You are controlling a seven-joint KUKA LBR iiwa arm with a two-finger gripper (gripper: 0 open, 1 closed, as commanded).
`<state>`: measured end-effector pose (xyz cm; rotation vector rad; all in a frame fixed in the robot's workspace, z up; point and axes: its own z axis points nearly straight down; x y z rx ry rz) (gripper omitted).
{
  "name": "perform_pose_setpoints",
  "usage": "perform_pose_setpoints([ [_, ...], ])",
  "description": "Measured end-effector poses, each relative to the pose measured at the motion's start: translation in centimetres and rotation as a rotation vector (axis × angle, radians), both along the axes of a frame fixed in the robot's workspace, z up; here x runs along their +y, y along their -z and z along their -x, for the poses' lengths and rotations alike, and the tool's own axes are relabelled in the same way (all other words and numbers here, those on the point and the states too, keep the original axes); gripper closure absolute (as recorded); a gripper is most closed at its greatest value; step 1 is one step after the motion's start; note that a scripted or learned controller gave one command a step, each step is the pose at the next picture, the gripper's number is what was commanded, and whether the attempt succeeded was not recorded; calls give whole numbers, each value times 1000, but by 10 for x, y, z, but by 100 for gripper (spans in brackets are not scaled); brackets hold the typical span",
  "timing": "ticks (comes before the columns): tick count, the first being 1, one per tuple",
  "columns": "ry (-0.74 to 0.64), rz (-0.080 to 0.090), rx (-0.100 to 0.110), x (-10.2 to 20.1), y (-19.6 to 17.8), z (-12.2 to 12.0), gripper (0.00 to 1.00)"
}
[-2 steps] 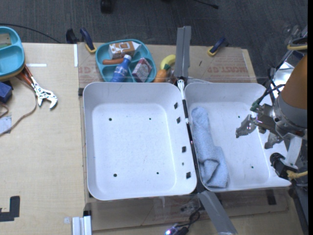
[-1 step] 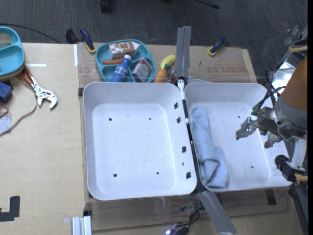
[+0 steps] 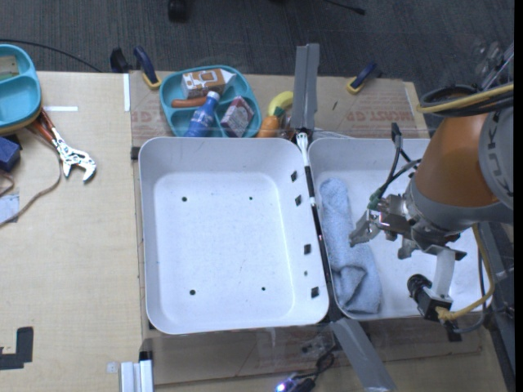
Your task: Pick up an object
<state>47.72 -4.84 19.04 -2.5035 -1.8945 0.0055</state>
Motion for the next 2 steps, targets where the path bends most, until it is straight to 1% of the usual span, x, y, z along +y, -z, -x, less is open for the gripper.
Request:
perform_pose_setpoints([
  [1, 276, 2, -2, -58, -15, -15, 0],
  [2, 162, 1, -1, -154, -31, -19, 0],
])
